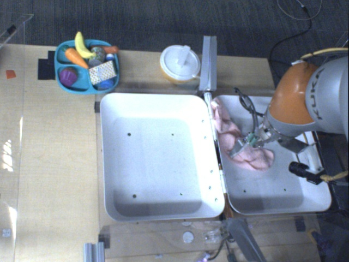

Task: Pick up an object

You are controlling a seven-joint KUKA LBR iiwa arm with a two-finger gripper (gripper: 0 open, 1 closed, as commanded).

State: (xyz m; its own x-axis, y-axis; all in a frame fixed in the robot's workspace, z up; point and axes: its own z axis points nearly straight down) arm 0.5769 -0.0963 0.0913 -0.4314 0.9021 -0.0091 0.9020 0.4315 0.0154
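The claw [244,144] is down in the right bin [283,198], pressed onto a pink cloth [240,141]; whether it is clenched or released cannot be told from here. The pink cloth lies crumpled along the bin's left wall, running from the far left corner toward the bin's middle, touching the wall beside the left bin [158,157]. Bare floor lies open toward the right bin's near edge and near right corner. The grey arm [308,100] reaches in over the right rim. At the bench's far left corner sits a blue tray of toy food [86,65]; a white lidded bowl [180,63] stands at the far edge.
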